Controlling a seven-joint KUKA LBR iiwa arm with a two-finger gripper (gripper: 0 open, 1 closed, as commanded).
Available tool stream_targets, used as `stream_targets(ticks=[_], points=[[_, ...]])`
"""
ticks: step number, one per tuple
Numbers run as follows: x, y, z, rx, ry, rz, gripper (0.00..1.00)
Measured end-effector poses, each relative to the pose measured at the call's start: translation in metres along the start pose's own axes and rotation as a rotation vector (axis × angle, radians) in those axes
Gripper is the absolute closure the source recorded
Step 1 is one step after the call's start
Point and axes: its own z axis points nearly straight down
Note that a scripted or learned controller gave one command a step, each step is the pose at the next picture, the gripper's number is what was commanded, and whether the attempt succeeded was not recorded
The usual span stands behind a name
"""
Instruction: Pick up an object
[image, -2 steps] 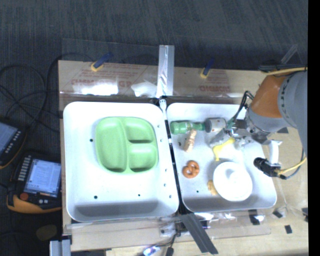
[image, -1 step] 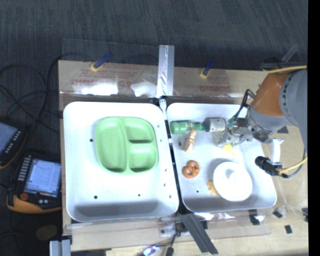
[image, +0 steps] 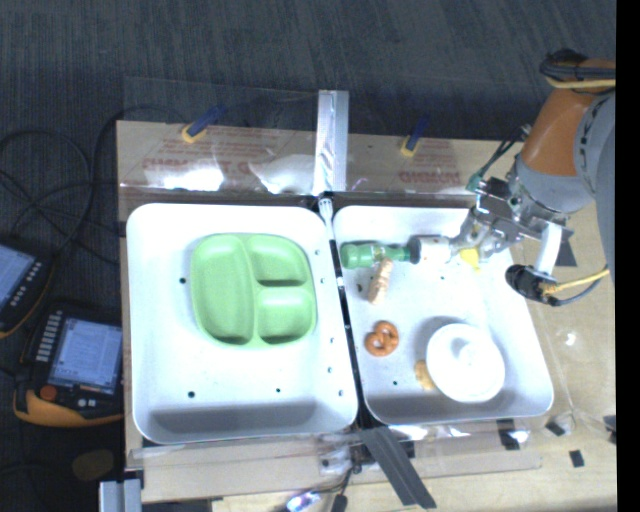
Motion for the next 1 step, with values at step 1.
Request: stream_targets(ticks=[1], points=[[-0.0285,0.0033,-0.0111,-0.001,-0.002,-0.266,1.00]])
